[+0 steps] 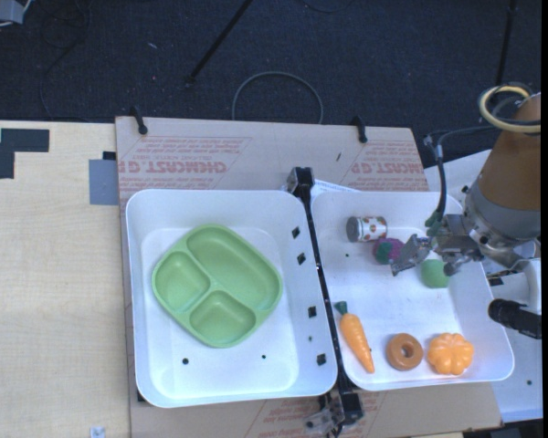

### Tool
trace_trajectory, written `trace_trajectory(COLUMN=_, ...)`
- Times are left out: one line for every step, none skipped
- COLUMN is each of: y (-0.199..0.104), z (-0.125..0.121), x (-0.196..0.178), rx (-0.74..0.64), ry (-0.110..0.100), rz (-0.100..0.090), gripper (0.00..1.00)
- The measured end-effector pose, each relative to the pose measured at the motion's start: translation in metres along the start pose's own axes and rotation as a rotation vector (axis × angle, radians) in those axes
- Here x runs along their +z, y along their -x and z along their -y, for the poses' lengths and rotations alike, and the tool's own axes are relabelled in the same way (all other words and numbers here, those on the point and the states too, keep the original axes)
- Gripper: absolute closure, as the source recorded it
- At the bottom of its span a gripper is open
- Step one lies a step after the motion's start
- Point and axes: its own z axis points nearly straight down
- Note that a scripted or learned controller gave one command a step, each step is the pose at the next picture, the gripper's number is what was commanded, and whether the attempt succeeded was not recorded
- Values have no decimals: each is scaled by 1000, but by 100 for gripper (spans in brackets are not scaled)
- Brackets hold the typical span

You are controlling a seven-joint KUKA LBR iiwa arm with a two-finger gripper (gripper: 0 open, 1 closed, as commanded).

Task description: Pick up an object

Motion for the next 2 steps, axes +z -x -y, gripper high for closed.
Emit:
trace_trajectory(y=0, z=-2, x=-6, rx=-2, ry=11, rz=2, gripper=0)
trace_trajectory(y=5, z=-2, x=58, rx=-1, ry=5, rz=0, gripper=0)
